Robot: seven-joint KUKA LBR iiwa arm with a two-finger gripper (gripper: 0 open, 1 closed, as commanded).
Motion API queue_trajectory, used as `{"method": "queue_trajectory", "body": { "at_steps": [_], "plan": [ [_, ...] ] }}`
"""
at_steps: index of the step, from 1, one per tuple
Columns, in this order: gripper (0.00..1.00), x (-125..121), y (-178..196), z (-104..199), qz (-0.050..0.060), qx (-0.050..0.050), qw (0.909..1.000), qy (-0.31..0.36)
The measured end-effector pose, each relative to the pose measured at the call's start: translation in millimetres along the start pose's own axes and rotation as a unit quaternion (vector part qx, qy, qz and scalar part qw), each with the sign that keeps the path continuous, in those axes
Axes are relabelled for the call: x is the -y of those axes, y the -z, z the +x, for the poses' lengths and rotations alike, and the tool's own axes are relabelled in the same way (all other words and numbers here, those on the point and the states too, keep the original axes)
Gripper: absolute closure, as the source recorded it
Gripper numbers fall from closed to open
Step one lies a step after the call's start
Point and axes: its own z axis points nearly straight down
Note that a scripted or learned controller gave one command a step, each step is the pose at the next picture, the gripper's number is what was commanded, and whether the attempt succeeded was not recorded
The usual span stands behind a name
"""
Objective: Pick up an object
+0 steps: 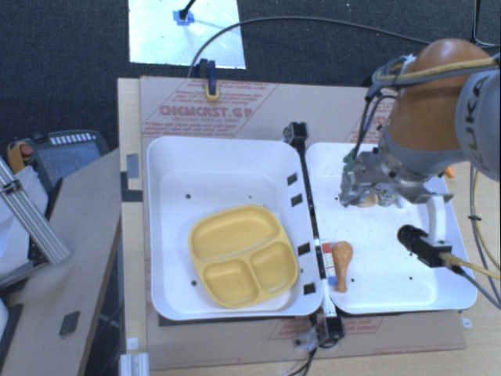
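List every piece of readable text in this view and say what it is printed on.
"CHEMCAST" in red, then a shorter word too blurred to read: on the brown sheet behind the bins.
"KU", cut off at the frame edge: on the grey arm.
More red print on the sheet below the bins: too small to read.

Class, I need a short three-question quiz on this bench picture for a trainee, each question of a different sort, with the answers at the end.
1. True or false: the yellow tray lies in the right bin.
2. Which thing lies closest to the divider between the bins? A) the chicken leg B) the blue tape C) the clamp
3. Fill in: the yellow tray has ___ compartments.

Key
1. False; it lies in the left bin.
2. A; the chicken leg lies in the right bin near the divider, apart from the hand.
3. Three.
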Motion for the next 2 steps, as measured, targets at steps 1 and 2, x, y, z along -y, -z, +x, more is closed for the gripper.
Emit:
{"method": "queue_trajectory", "body": {
  "at_steps": [1,2],
  "plan": [
    [1.00,-14,-17,57,0.000,0.000,1.0000,0.000],
    [1.00,-17,-34,109,0.001,0.000,1.0000,0.000]
  ]
}}
